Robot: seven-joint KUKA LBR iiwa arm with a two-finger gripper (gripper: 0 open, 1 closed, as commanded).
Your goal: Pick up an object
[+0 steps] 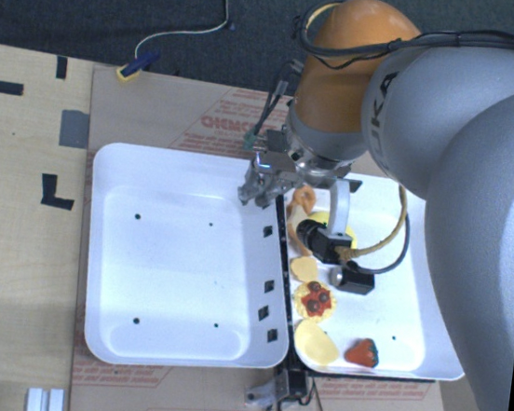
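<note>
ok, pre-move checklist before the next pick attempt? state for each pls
1. Tool placed over a target: not ok. It sits at the far end of the divider between the bins, not over an item.
2. Tool holding anything: cannot tell, the wrist hides it.
3. Items available: ok. The right bin holds a strawberry, a yellow piece, a red-topped piece and more.
4. Items apart enough to grasp: strawberry ok, it lies alone; the ones along the divider crowd together, not ok.
5. Cable off the items: cannot tell, it loops above the bin near them.
6. Left bin ready for a drop: ok.
</note>
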